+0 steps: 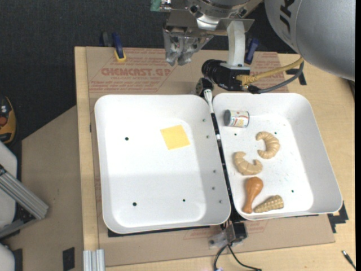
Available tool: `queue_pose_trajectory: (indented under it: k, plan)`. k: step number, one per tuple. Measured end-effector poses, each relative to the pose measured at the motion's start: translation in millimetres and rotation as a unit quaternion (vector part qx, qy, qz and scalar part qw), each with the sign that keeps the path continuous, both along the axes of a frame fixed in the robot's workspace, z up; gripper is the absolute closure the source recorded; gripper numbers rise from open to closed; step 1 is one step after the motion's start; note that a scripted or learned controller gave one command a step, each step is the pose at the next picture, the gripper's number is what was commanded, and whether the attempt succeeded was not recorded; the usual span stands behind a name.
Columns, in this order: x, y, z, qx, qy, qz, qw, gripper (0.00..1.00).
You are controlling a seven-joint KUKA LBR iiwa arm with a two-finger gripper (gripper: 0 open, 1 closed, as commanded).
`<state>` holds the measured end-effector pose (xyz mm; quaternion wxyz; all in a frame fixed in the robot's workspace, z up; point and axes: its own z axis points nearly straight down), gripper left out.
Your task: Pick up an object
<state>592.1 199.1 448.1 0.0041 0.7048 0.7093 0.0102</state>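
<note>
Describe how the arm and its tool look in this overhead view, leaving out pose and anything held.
The arm is a bulky, rounded grey shell with part of a dark printed letter on its casing. At its end sits a round metallic flange, below which the tool hangs as a boxy grey-silver block with short metal fingers. A small green part sticks out at the upper left of the mount.
</note>
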Motion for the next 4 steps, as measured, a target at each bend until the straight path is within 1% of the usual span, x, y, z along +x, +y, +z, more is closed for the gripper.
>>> queue_pose_trajectory:
  k: [1, 2, 3, 4]
  plan:
    - [-42.4, 27.3, -135.8, -0.0063, 0.018, -0.001, 0.9998, 1.00]
    - [-100.5, 26.4, -2.9, 0.0000, 0.004, 0.000, 1.0000, 1.00]
    - [-115.1, 25.3, -123.4, -0.0070, 0.016, -0.004, 0.9998, 1.00]
    - [-112.5, 25.1, 83.0, 0.0005, 0.001, -0.002, 1.0000, 1.00]
